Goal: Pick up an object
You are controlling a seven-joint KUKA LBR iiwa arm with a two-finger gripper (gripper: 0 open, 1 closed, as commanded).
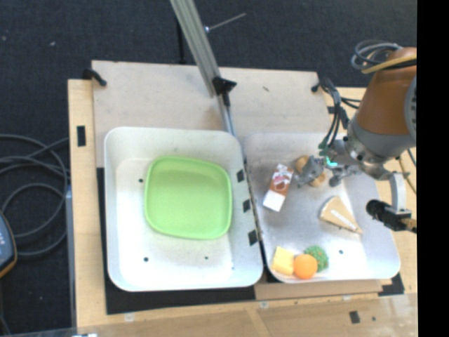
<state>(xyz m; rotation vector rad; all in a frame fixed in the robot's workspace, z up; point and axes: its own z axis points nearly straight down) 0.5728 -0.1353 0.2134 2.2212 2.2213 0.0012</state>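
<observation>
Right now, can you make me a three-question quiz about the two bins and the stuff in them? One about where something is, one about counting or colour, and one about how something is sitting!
1. Where is the green plate?
A. in the left bin
B. in the right bin
C. on the floor

2. What colour is the round fruit?
A. blue
B. orange
C. purple

3. How does the small carton sit?
A. lying in the bin
B. held up in the air
C. stacked on the plate

Answers:
1. A, it lies inside the left bin.
2. B, it is orange, beside a yellow block.
3. A, it lies on the right bin floor, left of the end effector.
</observation>
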